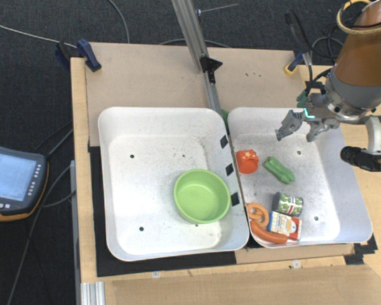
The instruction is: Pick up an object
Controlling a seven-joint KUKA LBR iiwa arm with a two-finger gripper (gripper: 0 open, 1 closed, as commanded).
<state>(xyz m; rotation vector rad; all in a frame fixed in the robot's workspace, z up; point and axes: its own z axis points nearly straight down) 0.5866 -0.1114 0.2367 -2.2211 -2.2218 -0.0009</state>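
Camera view: gripper point(303, 128) above right bin point(335, 189), fingers spread open, grasping nothing.
Beyond green pepper point(279, 169); orange pepper point(247, 161) just left of it.

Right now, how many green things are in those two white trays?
3: a green bowl in the left tray; a green pepper-like piece and a green can in the right tray.

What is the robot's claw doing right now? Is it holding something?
Gripper: open, holding nothing, above the right bin.
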